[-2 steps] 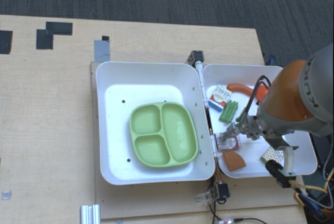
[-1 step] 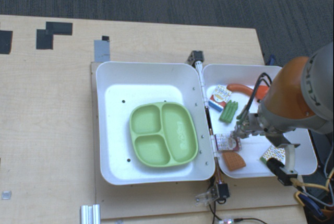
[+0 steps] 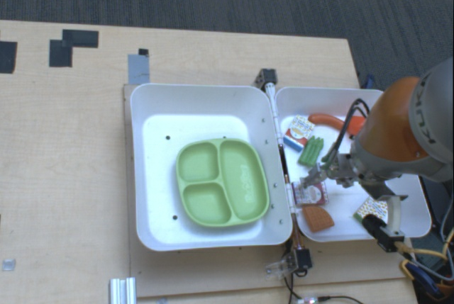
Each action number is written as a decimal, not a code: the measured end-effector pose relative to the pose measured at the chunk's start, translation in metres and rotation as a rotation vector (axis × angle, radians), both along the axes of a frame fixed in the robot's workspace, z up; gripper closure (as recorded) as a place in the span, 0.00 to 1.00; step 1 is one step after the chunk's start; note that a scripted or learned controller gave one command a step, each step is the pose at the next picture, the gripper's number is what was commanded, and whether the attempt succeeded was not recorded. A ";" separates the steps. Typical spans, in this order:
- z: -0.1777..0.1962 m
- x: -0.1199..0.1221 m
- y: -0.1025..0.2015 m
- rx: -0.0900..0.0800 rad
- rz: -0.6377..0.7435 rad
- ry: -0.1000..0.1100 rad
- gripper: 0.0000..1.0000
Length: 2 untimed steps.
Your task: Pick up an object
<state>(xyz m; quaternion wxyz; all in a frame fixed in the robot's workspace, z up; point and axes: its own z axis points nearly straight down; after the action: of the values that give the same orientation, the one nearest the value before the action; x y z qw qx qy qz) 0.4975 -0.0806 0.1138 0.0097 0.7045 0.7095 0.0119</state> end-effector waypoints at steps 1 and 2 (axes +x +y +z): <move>0.010 0.001 0.001 0.000 0.004 -0.003 1.00; 0.010 0.001 0.001 0.000 0.004 -0.003 0.00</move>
<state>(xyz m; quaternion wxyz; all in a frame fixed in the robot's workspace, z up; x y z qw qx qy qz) 0.4988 -0.0799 0.1240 0.0108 0.7032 0.7108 0.0131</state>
